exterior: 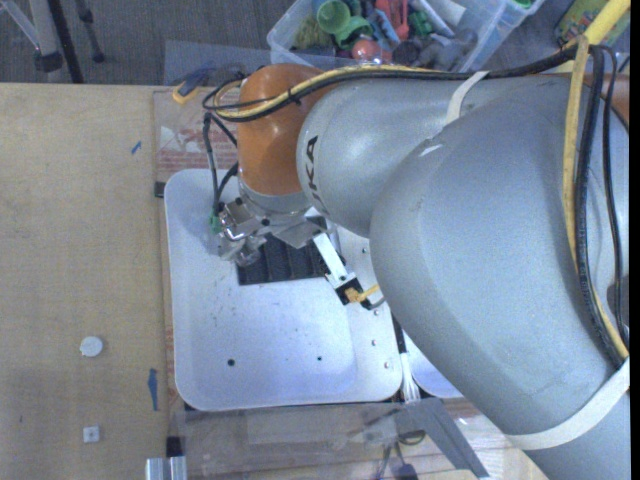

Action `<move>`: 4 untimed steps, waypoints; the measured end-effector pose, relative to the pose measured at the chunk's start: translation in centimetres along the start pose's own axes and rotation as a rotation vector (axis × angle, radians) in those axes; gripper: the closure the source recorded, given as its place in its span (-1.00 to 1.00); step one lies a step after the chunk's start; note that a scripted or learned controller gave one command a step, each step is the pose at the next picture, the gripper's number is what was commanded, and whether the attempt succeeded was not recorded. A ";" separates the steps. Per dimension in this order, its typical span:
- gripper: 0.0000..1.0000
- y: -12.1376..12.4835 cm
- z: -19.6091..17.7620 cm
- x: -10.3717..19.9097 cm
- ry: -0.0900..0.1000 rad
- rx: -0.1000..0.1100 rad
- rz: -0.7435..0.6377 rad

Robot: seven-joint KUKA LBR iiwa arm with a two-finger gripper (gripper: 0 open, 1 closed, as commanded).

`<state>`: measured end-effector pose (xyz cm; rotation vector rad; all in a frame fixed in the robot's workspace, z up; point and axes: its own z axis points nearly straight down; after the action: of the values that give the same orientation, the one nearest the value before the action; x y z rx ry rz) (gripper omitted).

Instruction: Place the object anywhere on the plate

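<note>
My grey arm with its orange band (268, 128) reaches from the right over the upper part of the left white bin (200, 368). The gripper (272, 261) hangs as a dark block below the wrist, close above the bin floor near the back wall. A small green piece (215, 222) shows at the left edge of the wrist, beside a metal fitting; I cannot tell whether it is a loose object or part of the tool. The arm hides most of the right bin, and a curved white edge (432, 380) peeks out below it.
A clear tub of colourful toys (400, 13) stands behind the bins. Bare wooden bench (80, 218) stretches to the left, with a small white disc (91, 346) on it. A few dark specks (231, 361) dot the left bin's floor.
</note>
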<state>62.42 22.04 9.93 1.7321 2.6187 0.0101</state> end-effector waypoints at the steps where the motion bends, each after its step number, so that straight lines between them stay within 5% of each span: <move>1: 1.00 1.1 0.1 -2.0 -0.007 -0.006 -0.802; 2: 1.00 -3.9 0.0 1.4 -0.024 -0.014 -1.180; 3: -1.00 -4.2 0.6 2.0 -0.013 -0.008 -1.186; 4: -1.00 -1.3 0.7 1.6 0.002 -0.006 -0.881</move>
<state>60.59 23.01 9.20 0.4495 3.1030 0.0173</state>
